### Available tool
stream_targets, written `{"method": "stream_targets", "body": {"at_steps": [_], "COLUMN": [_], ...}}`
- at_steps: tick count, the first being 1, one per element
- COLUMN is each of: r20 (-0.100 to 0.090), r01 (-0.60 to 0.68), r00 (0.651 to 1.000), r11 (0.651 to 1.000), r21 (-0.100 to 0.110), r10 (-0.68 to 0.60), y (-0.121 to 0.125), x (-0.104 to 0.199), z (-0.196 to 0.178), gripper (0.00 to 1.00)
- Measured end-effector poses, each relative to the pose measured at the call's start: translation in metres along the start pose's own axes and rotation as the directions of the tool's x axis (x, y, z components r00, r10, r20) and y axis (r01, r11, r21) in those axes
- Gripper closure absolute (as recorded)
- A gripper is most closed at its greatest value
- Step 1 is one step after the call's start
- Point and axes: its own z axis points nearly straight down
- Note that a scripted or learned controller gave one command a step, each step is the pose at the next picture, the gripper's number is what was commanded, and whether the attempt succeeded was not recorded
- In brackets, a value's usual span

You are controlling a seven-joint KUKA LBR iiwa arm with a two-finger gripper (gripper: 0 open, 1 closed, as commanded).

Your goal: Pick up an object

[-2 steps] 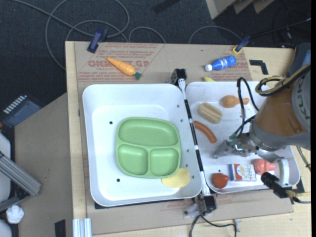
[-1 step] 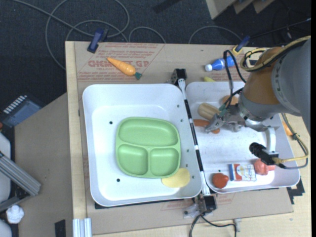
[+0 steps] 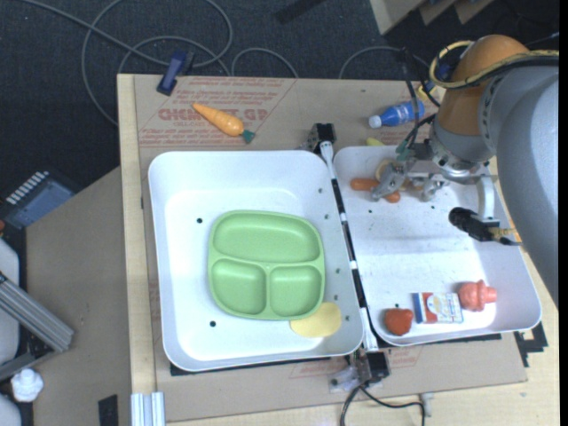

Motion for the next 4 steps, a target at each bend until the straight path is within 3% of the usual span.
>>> {"method": "stream_targets", "body": {"at_steps": [1, 4], "r20": [0.009, 0.010], "r01": [0.005, 0.005], "r00": [1.000, 1.000], "r11": [1.000, 1.000], "r21": [-0.008, -0.007], "r10": [-0.005, -0.005], "y": [0.0014, 0.0014], "x": [0.0364, 0.0361], "z": [-0.0025, -0.0026], "gripper": [0.00, 0.00]}}
